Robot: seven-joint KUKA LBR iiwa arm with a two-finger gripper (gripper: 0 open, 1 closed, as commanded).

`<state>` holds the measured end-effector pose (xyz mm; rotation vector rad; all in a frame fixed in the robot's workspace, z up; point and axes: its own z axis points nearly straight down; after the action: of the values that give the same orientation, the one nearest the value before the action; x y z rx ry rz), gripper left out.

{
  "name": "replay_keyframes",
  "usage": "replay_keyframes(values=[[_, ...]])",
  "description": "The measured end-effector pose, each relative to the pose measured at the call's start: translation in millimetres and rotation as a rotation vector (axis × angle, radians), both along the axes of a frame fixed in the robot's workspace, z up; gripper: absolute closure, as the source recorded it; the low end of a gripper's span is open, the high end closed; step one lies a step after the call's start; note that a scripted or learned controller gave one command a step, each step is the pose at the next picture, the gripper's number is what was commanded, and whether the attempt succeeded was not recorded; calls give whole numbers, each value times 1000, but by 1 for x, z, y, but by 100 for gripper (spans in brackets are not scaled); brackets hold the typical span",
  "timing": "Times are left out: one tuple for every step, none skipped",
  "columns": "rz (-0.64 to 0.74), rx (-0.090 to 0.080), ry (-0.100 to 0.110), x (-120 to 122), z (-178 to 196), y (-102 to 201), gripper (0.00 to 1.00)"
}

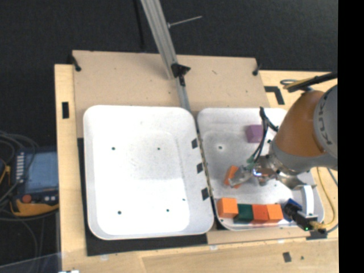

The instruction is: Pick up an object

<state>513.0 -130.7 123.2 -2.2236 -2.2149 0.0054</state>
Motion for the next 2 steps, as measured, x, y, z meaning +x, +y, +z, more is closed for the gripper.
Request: replay_keyframes(values=[[1,1,-4,1,-25,-1,0],[-7,2,-10,2,-13,-2,100]])
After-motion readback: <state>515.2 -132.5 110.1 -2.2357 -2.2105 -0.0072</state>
